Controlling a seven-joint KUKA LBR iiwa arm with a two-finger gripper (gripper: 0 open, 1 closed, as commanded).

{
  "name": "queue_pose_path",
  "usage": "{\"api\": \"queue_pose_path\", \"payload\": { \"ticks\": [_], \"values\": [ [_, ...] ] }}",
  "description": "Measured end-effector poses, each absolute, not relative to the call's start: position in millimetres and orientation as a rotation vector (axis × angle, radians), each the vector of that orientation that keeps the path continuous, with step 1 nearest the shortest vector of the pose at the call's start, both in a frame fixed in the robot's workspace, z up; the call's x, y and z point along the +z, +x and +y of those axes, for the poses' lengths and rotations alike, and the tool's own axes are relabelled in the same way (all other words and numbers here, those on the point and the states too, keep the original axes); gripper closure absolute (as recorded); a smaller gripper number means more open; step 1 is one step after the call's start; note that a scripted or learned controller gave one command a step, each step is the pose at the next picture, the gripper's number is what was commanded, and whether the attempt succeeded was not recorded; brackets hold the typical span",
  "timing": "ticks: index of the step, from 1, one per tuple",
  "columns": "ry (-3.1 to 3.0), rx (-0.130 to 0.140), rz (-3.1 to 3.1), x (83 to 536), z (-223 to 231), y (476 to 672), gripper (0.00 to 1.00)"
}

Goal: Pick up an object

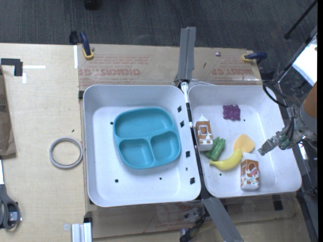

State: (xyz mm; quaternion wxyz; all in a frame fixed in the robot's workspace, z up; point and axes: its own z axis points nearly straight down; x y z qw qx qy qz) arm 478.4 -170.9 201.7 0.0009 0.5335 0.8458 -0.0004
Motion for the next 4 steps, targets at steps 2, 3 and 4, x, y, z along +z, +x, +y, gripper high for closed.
{"api": "queue_pose_path", "payload": {
  "ticks": [2,3,4],
  "values": [
    [2.023,-0.003,2.403,91,-120,559.3,0.0],
    [2.186,-0.004,2.256,172,-190,528.0,0.0],
    [2.106,-0.004,2.331,111,-223,558.2,0.0]
  ]
}}
